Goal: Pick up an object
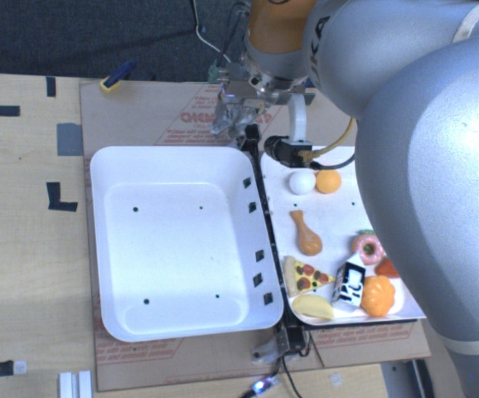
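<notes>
The claw (238, 123) hangs above the right bin's (345, 214) far-left corner. Its grip cannot be told. Inside that bin lie a white ball (302, 182) and a drumstick (306, 233).

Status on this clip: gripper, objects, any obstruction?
Gripper over the far end of the bin divider, nothing seen held. Toy food untouched in right bin: drumstick, pizza slice. Arm overhangs that bin.

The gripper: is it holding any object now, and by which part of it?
Nothing shows between the fingers of the gripper; it sits above the far rim where the bins meet, away from the toys.
</notes>
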Robot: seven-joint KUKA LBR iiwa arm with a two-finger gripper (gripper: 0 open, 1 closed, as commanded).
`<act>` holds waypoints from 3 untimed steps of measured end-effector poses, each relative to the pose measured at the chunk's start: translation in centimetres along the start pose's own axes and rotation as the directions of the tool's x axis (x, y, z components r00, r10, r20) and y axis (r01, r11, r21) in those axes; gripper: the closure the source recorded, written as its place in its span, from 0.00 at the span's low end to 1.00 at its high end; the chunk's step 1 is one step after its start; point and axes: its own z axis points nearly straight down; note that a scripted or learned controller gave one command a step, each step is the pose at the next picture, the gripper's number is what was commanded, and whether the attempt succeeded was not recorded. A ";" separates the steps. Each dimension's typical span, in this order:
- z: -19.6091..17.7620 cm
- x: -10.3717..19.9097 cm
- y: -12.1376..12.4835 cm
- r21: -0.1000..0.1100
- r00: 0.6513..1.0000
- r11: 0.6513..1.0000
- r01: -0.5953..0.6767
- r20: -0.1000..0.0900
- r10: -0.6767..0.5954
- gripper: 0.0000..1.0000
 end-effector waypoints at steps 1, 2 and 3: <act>7.9 8.9 -0.1 0.008 1.000 1.000 0.000 0.003 0.000 1.00; 5.2 13.3 0.1 0.001 1.000 1.000 -0.002 0.001 0.002 1.00; -0.6 13.1 -3.6 0.002 1.000 1.000 -0.006 0.001 0.006 1.00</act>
